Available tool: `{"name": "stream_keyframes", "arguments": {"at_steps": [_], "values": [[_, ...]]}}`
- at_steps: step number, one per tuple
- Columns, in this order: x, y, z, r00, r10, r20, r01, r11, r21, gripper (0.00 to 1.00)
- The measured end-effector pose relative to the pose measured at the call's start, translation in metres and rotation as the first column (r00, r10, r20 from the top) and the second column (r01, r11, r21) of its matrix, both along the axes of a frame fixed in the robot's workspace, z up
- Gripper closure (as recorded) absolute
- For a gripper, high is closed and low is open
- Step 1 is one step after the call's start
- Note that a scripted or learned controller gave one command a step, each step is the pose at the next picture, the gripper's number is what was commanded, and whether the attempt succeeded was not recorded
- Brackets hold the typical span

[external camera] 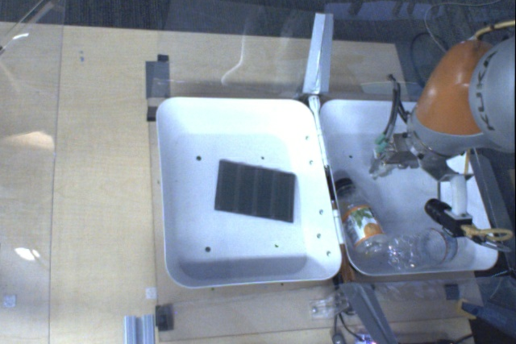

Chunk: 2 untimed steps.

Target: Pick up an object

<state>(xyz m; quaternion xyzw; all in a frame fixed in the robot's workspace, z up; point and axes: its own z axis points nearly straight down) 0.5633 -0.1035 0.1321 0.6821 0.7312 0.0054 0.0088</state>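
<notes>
Camera view: gripper (pixel 395 158) above right bin (pixel 355 121), finger state cannot be told. Nothing picked yet; bottle (pixel 360 221) and clear cup (pixel 411 248) lie along the bin's near edge.

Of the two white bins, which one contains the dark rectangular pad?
The left bin contains it: the dark ribbed pad lies flat near its middle. The right bin instead holds a bottle with an orange label and a clear glass.
</notes>
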Motion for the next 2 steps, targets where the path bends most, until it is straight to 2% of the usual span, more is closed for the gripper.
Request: {"name": "stream_keyframes", "arguments": {"at_steps": [1,2], "values": [[0.000,0.000,0.000,1.000,0.000,0.000,0.000,1.000,0.000,0.00],[-0.051,-0.015,-0.038,0.961,0.276,0.006,-0.276,0.961,-0.022,0.00]]}}
